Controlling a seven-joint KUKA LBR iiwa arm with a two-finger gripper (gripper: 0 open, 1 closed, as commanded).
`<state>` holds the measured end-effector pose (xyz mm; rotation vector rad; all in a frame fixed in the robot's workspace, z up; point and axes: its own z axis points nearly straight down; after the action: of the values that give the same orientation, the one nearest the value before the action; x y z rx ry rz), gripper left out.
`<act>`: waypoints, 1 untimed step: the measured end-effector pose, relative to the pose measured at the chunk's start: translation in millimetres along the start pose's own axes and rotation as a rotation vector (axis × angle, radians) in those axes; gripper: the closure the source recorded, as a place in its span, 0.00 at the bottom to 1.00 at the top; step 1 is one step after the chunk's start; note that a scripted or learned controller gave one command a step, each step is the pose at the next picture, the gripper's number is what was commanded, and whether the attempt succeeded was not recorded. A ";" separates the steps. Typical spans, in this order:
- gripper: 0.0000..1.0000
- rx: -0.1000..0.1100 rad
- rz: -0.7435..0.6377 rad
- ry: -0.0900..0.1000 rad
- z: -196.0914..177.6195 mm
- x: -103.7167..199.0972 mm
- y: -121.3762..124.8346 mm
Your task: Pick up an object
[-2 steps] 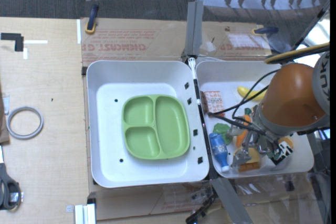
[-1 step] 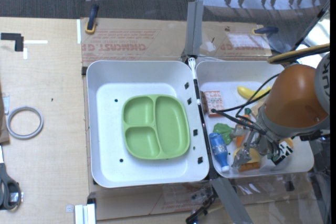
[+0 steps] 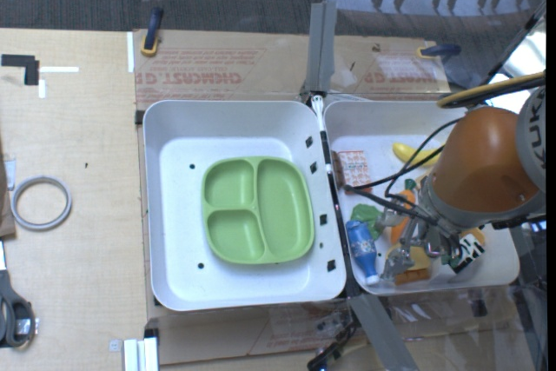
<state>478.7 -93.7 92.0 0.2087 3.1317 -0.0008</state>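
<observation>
Reaching into the right bin (image 3: 495, 269), the gripper (image 3: 407, 255) sits among clutter beside a blue tube (image 3: 362, 249); finger spread unclear.

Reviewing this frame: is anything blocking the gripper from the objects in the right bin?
Nothing visible blocks it. The gripper is already down inside the right bin, in the middle of the pile, with the blue tube beside it and an orange item at its tip. The arm's own body hides part of the pile.
</observation>
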 end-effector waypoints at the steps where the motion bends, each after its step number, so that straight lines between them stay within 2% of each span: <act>1: 0.00 -0.001 0.079 0.002 0.4 -0.3 -7.8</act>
<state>478.0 -101.5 91.6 0.3332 3.1228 0.0011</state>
